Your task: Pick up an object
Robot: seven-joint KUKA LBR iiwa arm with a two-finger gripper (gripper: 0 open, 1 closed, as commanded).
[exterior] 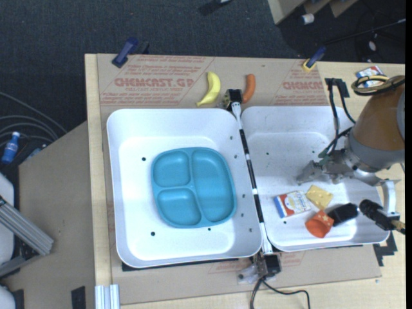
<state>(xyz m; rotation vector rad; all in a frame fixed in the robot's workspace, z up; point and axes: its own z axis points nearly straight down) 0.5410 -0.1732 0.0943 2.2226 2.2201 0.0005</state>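
My claw hangs over the middle of the right bin, close above its floor. I cannot tell if it is spread or pressed together. The things to pick lie toward the near edge of this bin. A yellow piece is just beside my claw. A small red, white and blue packet lies next to it, on the side of the left bin. A red thing sits at the near edge and touches a black thing. These four crowd together. The left bin carries a blue divided plate in its middle. Beyond the bins' far edge, a banana and an orange carrot lie on the bench.
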